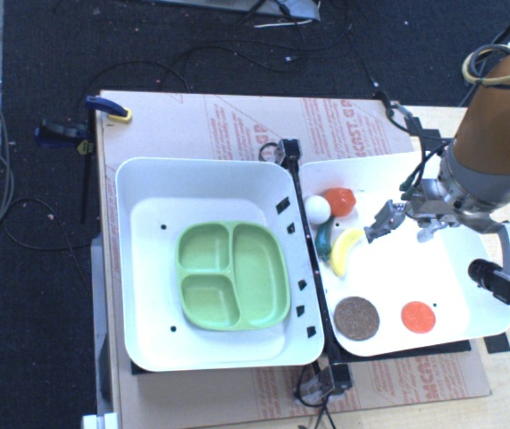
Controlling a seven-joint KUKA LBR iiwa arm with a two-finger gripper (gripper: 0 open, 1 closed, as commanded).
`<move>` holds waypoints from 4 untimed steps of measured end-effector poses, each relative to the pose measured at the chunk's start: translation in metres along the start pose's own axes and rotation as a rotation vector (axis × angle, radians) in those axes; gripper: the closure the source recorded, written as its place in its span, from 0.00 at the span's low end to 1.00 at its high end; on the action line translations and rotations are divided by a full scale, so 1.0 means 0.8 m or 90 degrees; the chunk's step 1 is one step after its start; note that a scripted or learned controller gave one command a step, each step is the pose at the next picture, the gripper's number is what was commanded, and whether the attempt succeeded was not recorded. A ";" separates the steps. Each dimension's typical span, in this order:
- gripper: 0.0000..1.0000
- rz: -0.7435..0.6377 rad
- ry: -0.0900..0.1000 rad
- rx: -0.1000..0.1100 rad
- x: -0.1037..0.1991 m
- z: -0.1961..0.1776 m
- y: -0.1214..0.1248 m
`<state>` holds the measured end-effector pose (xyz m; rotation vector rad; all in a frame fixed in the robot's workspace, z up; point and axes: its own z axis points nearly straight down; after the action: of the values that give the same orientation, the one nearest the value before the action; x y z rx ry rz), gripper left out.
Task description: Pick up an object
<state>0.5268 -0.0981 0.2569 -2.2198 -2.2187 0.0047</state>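
The arm reaches in from the right, its pincer (387,221) hanging over the right bin (469,280), just right of a banana (344,249). A white ball (316,208), tomato (340,201), brown disc (356,317) and orange disc (418,316) lie there. The left bin (143,266) holds a green tray (233,275).

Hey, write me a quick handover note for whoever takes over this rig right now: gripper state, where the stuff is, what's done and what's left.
Gripper: over the right bin, above its left half; nothing visibly between its fingers, and I cannot tell whether they are open or shut.
Right bin items: banana, white ball, orange-red object and a teal item clustered by the divider; brown disc and orange disc near the front edge.
Left bin: green divided tray.
Done: the arm is over the objects; nothing is picked.
Left: descend, grasp one object (the banana looks nearest) and lift.
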 end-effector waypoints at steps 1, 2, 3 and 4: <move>0.00 0.000 0.000 -0.003 0.000 -0.002 0.001; 0.00 0.000 0.000 0.001 -0.006 0.069 -0.010; 0.00 0.000 0.000 0.000 -0.009 0.122 -0.008; 0.00 -0.001 0.000 -0.001 -0.001 0.197 -0.009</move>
<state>0.5187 -0.0987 0.0992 -2.2192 -2.2208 0.0020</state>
